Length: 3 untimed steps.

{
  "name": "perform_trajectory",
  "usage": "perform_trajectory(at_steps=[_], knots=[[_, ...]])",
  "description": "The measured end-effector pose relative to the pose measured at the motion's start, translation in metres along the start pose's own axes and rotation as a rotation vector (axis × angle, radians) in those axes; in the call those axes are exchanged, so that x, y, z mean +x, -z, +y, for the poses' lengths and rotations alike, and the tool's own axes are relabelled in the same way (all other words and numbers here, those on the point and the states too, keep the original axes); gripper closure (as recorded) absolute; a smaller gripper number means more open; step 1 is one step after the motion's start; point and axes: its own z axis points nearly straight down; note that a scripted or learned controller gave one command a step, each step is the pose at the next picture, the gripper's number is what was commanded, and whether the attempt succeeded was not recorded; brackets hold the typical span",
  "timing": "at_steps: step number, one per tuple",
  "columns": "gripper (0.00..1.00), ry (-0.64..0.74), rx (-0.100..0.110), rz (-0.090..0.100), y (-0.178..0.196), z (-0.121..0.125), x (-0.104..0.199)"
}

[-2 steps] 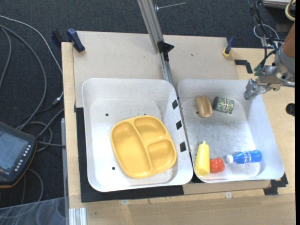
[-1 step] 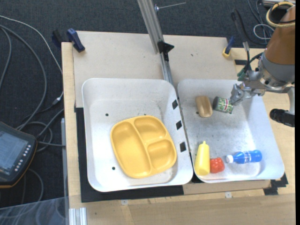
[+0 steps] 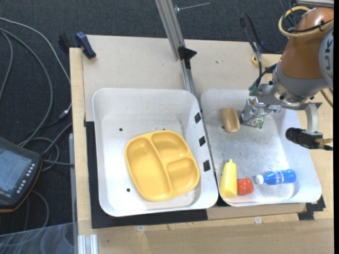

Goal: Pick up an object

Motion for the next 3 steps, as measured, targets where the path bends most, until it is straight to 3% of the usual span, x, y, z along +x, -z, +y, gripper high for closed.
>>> perform_trajectory(at_steps=[3], knots=[[1.00, 0.002, -0.002, 0.001, 0.018, -0.039, 0.149]])
